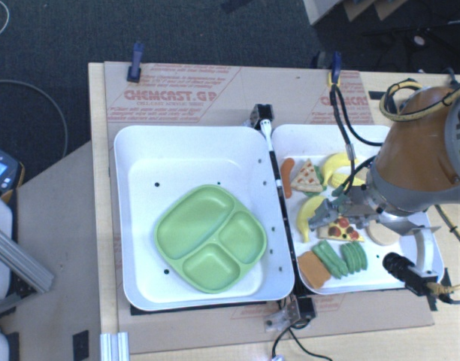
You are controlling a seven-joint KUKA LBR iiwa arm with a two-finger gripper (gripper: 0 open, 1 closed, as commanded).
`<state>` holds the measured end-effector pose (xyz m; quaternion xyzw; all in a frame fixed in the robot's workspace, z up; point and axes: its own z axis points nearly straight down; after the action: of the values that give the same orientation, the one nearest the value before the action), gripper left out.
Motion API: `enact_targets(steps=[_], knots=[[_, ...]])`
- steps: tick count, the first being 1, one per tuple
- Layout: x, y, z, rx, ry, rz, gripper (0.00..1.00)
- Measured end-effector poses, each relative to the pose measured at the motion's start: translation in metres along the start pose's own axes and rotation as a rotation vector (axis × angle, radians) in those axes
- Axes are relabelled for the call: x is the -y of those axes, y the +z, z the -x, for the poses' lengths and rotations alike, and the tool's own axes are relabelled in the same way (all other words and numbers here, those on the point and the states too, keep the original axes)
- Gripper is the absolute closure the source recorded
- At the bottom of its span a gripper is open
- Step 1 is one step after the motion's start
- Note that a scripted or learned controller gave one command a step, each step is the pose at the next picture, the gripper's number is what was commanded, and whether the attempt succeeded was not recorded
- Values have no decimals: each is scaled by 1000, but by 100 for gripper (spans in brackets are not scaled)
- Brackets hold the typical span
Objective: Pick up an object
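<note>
Nearest the lens, at five o'clock in the right bin (380, 283): green bean pods (343, 258) beside an orange-brown bread piece (313, 271). Just above, at the bin's centre, gripper (337, 210) lowered among toy food, over a pizza slice (341, 230) and beside a yellow banana (311, 212); finger state impossible to tell. Farther, toward twelve o'clock: second pizza slice (307, 176), orange sausage (288, 176), another banana (337, 167). At nine o'clock, in the left bin (140, 201), a green divided plate (210, 237).
</note>
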<state>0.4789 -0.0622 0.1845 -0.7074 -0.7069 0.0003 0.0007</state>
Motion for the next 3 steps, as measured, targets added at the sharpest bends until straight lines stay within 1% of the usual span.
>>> enact_targets(steps=[1,2,3], knots=[[0,0,0,0,0,0,0],[0,104,35,-1,3,-4,0],[-1,90,33,1,1,3,100]])
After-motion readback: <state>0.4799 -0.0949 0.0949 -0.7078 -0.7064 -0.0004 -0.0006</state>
